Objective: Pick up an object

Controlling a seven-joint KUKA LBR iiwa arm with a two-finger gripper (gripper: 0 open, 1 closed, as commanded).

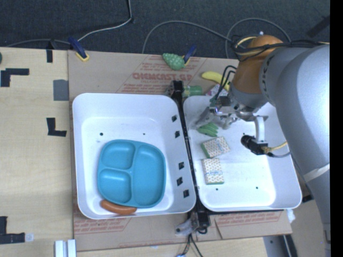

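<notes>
Blue plate [132, 173], orange sausage [118, 208], white bins [123, 103] — two green-speckled packets [213, 171].

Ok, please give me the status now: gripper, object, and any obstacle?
Gripper low in right bin, over green object. Grasp not confirmed. Two patterned packets just beside it. Blue tray and orange sausage in left bin.

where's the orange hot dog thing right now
The orange sausage lies in the left bin, at its near edge, just below the blue divided plate.
</notes>
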